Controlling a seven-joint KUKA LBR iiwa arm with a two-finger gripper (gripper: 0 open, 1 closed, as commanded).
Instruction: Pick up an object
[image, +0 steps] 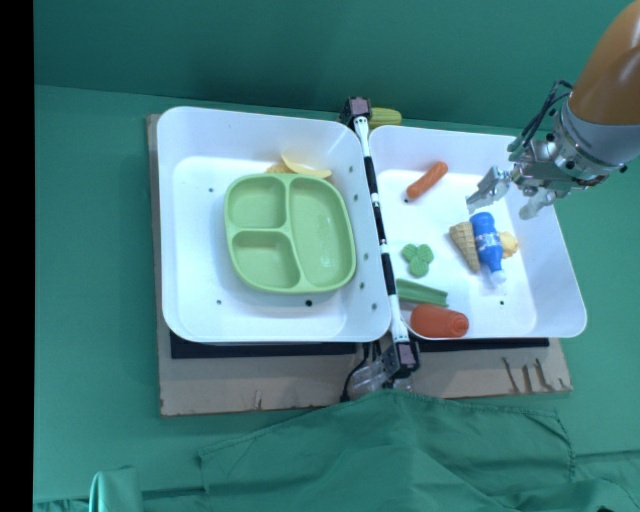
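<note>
My gripper (514, 194) hangs open and holding nothing above the right bin (560, 290); just below it lies the blue bottle (487, 245), touching a cone (464, 243); a green tray (290, 232) sits in the left bin (190, 150).

The arm (612, 75) runs off the top right corner, so most of it is cut away. A yellow piece (303, 167) is half hidden behind the green divided plate (290, 233). Another yellow thing (509, 242) peeks from under the blue bottle (487, 243); I cannot tell what it is. The bottle's label is too small to read.
</note>
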